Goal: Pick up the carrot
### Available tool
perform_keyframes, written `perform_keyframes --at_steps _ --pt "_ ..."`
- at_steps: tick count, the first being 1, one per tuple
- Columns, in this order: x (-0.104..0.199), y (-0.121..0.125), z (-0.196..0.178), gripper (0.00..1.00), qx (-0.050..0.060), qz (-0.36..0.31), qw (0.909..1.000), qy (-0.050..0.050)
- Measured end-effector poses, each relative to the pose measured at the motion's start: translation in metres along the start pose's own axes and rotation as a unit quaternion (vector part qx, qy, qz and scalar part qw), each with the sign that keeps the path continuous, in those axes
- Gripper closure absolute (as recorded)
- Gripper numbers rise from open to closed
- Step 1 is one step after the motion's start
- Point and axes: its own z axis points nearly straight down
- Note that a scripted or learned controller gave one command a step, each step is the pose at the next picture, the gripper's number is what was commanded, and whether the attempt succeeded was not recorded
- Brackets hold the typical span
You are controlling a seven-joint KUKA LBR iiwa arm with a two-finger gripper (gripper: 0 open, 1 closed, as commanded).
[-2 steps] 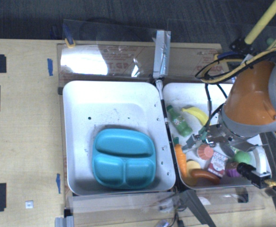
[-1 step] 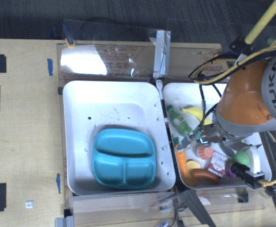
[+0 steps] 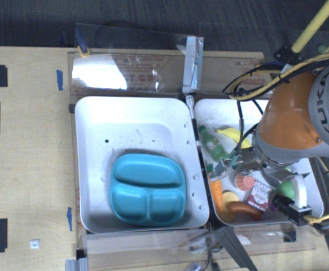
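Two bins: white, side by side on the counter (image 3: 23,151).
Carrot (image 3: 216,192): near-left corner of the right bin (image 3: 314,205), against its left wall.
Neighbours: sausage (image 3: 243,209), crowding the carrot.
Jaws (image 3: 236,164): opening unclear, nothing visibly held.
Approach: descend along the wall, closing across the carrot.
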Motion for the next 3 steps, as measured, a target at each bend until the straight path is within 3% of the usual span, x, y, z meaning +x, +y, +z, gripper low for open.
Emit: perform_keyframes --at_steps 1,2,3 --pt "-0.018 -0.001 -0.252 0.0 -0.004 -0.062 0.9981 -0.001" --pt "-0.006 0.0 -0.251 0.0 -0.001 -0.13 0.9915 -0.001" --pt "0.027 0.003 -0.09 0.0 0.005 -0.087 0.9962 0.0"
